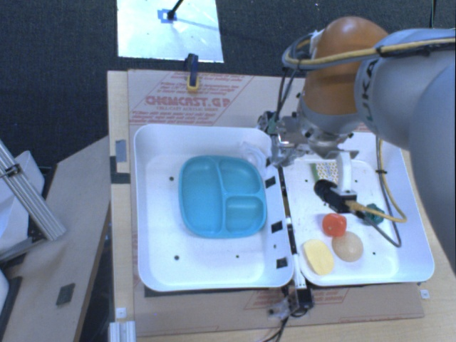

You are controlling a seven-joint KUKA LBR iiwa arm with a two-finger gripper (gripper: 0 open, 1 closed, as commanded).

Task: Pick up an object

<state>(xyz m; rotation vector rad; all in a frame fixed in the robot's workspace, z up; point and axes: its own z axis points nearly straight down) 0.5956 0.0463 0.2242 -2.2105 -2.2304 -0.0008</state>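
My gripper [279, 153] hangs over the divider between the two bins, at the back edge of the right bin [410, 258]. In the right bin's front half lie a small red round object [334, 224], a beige egg-shaped object [348, 246] and a yellow oblong piece [318, 256]. A green-and-white patterned item [325, 169] lies further back, partly hidden by the wrist. The gripper is well behind the red, beige and yellow objects and touches none of them. A faint clear object [254, 152] sits just left of the gripper in the left bin.
A blue divided plate [221, 195] lies in the middle of the left bin [153, 255]. The arm's bulk hangs over the back and right side of the right bin. A cardboard sheet [189, 100] lies behind the bins.
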